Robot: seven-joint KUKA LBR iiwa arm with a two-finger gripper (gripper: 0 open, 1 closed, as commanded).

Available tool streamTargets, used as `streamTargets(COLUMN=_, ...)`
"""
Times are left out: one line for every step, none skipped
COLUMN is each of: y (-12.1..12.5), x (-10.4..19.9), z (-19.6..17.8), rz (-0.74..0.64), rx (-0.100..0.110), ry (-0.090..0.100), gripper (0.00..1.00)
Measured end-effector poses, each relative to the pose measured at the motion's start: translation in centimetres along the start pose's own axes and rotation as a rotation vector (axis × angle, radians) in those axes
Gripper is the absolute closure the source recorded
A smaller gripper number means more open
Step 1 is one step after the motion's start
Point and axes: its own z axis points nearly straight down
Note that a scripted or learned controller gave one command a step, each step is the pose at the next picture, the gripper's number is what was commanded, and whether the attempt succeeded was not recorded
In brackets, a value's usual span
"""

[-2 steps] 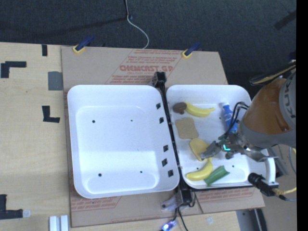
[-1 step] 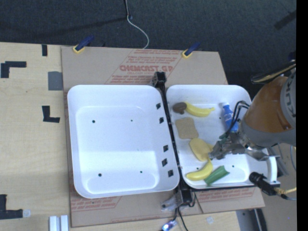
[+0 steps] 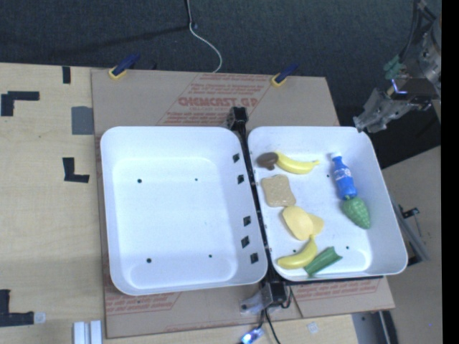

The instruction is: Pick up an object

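The right bin (image 3: 380, 192) holds several toy foods. A blue bottle (image 3: 343, 177) lies near its right wall, with a green bumpy piece (image 3: 357, 212) just below it. Along the top lie a yellow banana (image 3: 295, 165) and a small brown piece (image 3: 267, 160). A tan bread slice (image 3: 277, 190) and a pale yellow piece (image 3: 301, 222) sit in the middle. At the front lie a second banana (image 3: 300, 254) and a green vegetable (image 3: 323, 260). My gripper (image 3: 367, 122) hangs off the bin's top right corner, raised and apart from every object.
The left bin (image 3: 172, 206) sits beside the right one, joined by a black hinge strip (image 3: 247, 192). Both rest on a cardboard sheet (image 3: 215, 99) clamped at the back. A thin cable (image 3: 204, 41) hangs behind the bins.
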Motion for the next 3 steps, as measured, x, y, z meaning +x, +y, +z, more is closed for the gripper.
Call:
streamTargets(y=-4.1, x=4.0, z=-8.5, rz=0.001, rx=0.008, ry=0.002, gripper=1.00)
streamTargets(y=-4.9, x=10.9, z=8.4, rz=-0.001, rx=0.037, ry=0.003, gripper=1.00)
streamTargets(y=-2.9, x=19.8, z=21.2, rz=-0.003, rx=0.033, ry=0.002, gripper=1.00)
